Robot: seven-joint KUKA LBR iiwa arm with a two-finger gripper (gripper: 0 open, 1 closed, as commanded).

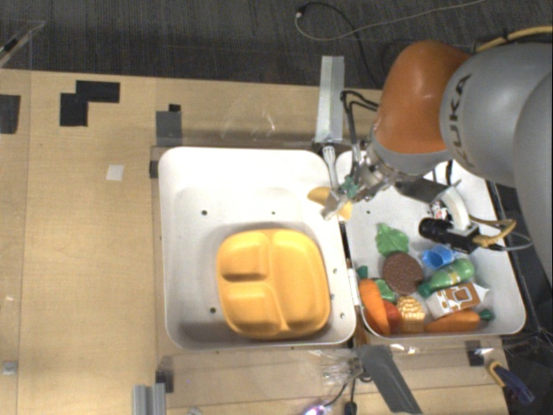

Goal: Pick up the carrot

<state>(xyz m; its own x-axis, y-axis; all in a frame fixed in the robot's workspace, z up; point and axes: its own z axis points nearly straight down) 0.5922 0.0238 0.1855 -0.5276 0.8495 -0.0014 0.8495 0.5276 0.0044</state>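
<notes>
The carrot [453, 322] is a long orange piece with a green end. It lies along the front wall of the right bin [510, 305], among several toy foods. A second, stubbier orange piece [374, 305] lies in that bin's front left corner. My gripper [334, 201] hangs over the wall between the two bins, near their back half. That places it well behind and to the left of the carrot, apart from it. Yellowish bits show at its tip, and nothing orange is there.
A yellow divided plate [272, 282] lies in the left bin [186, 232]. Around the carrot the right bin holds a brown round cookie [403, 271], a green leafy piece [392, 239], a blue cup [436, 258], a green bottle [453, 274] and a small carton [454, 298].
</notes>
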